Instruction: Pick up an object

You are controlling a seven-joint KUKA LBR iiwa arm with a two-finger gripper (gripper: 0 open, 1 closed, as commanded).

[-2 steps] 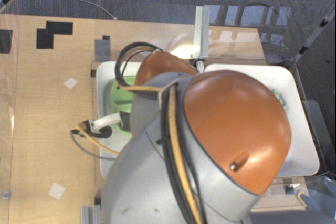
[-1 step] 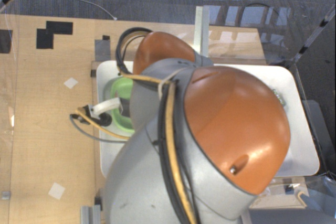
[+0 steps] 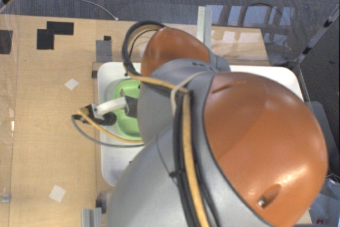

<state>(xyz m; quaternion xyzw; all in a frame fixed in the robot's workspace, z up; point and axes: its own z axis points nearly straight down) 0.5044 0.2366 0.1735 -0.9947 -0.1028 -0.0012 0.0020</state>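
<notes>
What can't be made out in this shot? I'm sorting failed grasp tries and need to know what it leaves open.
- Gripper: hidden under the arm in the camera view, so its state can't be told.
- Green object: its right part is covered by the arm; its full shape is unclear.
- White bin: mostly behind the arm, so its other contents are unknown.
- Arm: cut off by the bottom and right edges.

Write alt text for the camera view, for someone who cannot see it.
A large grey robot arm with orange bands fills most of the picture, reaching over a shallow white bin on a wooden bench. A bright green object lies in the bin, partly hidden under the arm, with cables trailing beside it.
</notes>
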